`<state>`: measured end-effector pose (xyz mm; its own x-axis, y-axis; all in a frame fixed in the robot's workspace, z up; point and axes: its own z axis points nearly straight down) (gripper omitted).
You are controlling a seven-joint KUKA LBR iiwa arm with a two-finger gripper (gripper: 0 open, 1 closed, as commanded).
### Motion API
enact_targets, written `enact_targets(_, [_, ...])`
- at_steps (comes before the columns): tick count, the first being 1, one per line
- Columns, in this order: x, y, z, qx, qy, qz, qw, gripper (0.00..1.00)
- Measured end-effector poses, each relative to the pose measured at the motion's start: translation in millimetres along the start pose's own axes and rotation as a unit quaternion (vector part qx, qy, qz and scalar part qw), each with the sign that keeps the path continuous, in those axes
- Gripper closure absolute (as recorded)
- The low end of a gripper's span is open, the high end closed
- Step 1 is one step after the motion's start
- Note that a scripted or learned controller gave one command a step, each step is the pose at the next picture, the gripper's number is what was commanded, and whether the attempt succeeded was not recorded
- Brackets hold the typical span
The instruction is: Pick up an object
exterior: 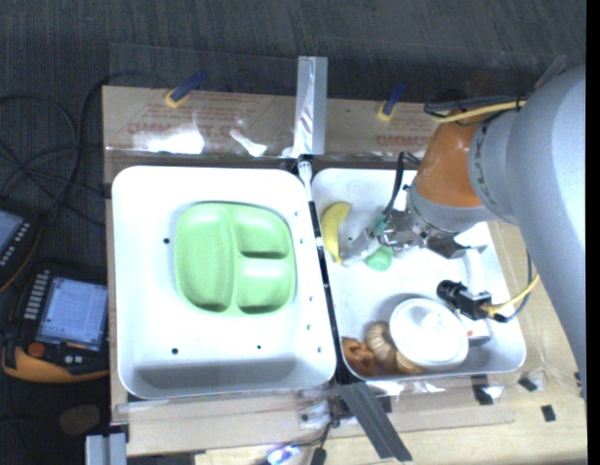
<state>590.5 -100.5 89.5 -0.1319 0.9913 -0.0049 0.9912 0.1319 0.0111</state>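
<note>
Two white bins side by side on the bench. In the left bin [135,356], a green divided plate [234,257], lying flat near the middle. In the right bin [513,352], a banana [333,229] at the far left corner, close against the dividing wall. Just right of it, a small green object [379,258] — possibly a cap or ball, too small to tell. At the near side, a white round dish [427,332], and touching its left edge a brown ring-shaped thing [377,349], perhaps a pretzel or doughnut. Reaching in from the right, the grey arm with its orange band [453,172], bent down over the far half of the right bin. Gripper [370,245] low between banana and green object, nearly touching both — tips lost in glare and clutter, so cannot tell how far apart, nor whether anything is gripped. Nothing seen lifted clear of the bin floor.
</note>
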Motion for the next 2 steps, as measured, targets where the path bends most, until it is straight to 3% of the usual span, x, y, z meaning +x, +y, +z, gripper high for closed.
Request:
enact_targets(1, [0.3,-0.3,-9.6,0.002,0.0,-0.001,1.0,1.0])
enact_targets(2, [69.2,52.6,-128.8,0.007,0.0,0.044,0.999,1.0])
